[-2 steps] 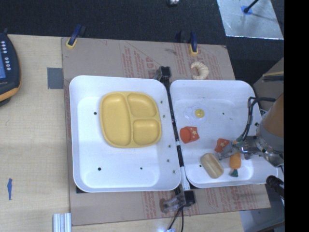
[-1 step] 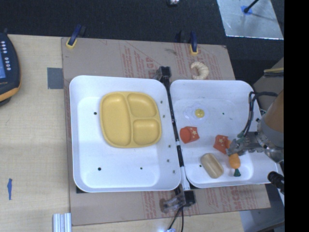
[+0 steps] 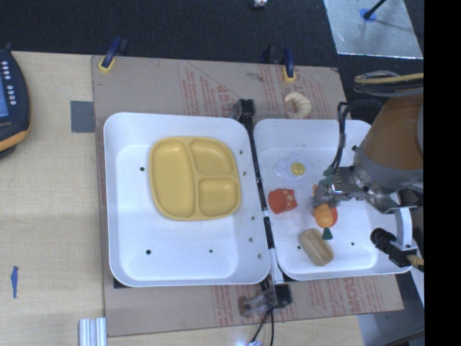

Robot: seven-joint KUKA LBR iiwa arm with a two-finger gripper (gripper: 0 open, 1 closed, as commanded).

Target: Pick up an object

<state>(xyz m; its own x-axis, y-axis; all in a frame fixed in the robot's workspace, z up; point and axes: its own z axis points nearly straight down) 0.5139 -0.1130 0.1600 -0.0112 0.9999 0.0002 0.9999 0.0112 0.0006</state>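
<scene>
Gripper (image 3: 326,195): positioned over the right bin (image 3: 360,265), approx. mid-bin, reached in from the right edge. Jaw state: cannot tell, as the metal tip is small and blurred from this angle. Tip sits directly above and appears to touch the top of the orange fruit (image 3: 325,215); grip on it not confirmed. Arm (image 3: 392,139): grey w/ orange band, covers the bin's right side.

Task obj. candidates, right bin:
- Orange fruit: small, round, orange, w/ a green bit at its lower edge. Just below gripper tip.
- Red piece (image 3: 282,200): blocky, red, left of gripper, near the bin's left wall. Apart from the orange fruit.
- Tan roll (image 3: 316,246): oblong, beige, lying tilted, just below the orange fruit, near the front wall.
- Yellow disc (image 3: 297,169): small, flat, upper-left of gripper, inside a faint clear round item.

Clearances: open floor between red piece and orange fruit; open floor toward the back wall. Front-right area partly occupied by black arm hardware (image 3: 389,245).

Left bin (image 3: 122,193): holds a yellow 3-compartment plate (image 3: 193,177), upper centre; bare floor all round it. Bins touch along a central black hinge strip (image 3: 257,186).

Outside bins: pale curled item (image 3: 297,104) on the cardboard behind the right bin.
</scene>
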